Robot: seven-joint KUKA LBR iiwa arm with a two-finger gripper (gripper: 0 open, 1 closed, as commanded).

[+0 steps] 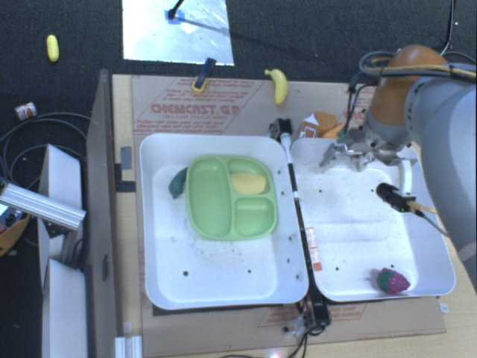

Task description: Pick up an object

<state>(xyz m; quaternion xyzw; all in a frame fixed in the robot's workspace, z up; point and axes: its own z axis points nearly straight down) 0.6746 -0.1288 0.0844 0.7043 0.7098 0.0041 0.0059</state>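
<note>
My gripper [344, 155] hangs over the far edge of the right bin [358, 274], and nothing shows in its grasp. A pink and green strawberry-like toy [392, 280] lies in that bin's near right corner, well away from the gripper. In the left bin [160, 274] sits a green divided plate [223, 211] with a yellow piece [249, 182] in its upper right compartment. A dark green piece [177, 183] lies just left of the plate on the bin floor.
A small yellow banana [279, 86] lies on the cardboard behind the bins. An orange and white item [319, 124] sits just behind the right bin, close to the gripper. A yellow and blue clamp [201, 77] stands at the board's far edge.
</note>
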